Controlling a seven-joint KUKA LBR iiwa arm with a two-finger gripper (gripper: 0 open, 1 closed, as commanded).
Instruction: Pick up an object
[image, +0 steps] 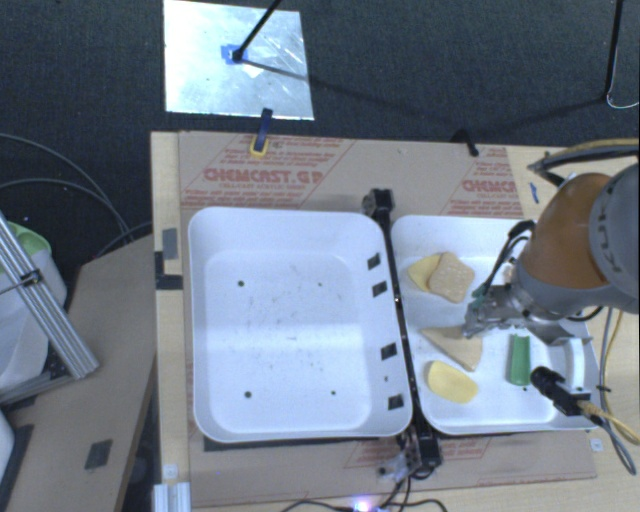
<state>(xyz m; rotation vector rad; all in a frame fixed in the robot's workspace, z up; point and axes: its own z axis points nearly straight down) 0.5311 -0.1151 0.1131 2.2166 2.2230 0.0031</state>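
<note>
While I hang over the right bin (500, 232):
My claw (478, 322): low above the tan wedge (455, 346); whether it is apart or together, I cannot tell.
Beside it: green block (518, 359), yellow oval (451, 382), tan square (452, 277).
Left bin (285, 225): well apart.

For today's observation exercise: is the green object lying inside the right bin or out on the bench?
Inside. The green object lies flat on the floor of the right bin, within its white rim, right of the gripper.
</note>
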